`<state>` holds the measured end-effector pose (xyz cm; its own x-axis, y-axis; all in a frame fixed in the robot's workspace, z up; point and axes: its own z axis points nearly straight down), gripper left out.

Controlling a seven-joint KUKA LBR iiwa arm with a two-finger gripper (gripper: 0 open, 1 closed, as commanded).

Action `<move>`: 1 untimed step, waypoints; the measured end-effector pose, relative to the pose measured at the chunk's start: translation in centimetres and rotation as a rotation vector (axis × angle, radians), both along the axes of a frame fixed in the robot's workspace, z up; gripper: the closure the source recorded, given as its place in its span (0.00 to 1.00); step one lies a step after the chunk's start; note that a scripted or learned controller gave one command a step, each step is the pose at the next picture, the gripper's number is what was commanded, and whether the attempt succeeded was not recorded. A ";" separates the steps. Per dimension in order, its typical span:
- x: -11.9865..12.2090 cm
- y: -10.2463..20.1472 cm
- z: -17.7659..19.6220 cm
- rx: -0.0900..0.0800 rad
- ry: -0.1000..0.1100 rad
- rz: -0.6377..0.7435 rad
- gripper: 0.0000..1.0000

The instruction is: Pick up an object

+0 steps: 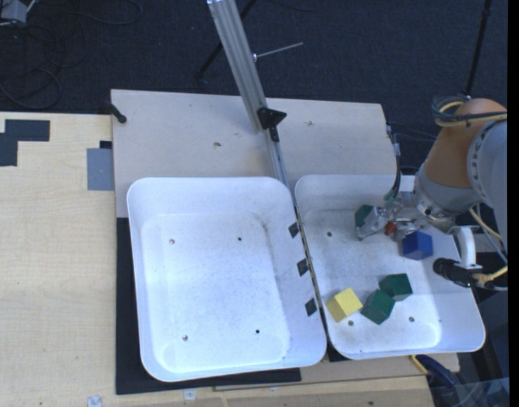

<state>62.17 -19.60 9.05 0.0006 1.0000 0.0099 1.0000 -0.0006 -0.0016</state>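
The gripper [376, 225] hangs low in the right bin [463, 333], its finger state unclear, a blue cube [418, 244] just beside it toward the arm.

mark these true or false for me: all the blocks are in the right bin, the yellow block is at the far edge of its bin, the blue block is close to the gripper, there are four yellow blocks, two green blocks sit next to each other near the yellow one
1. All the blocks are in the right bin. True.
2. The yellow block lies at the far edge of its bin. False: it lies toward the near edge, close to the divider between the bins.
3. The blue block is close to the gripper. True: it sits just to the gripper's right in the view.
4. There are four yellow blocks. False: just one.
5. Two green blocks sit next to each other near the yellow one. True.
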 end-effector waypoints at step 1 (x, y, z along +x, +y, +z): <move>3.6 1.6 -0.2 -0.005 0.056 -0.011 0.00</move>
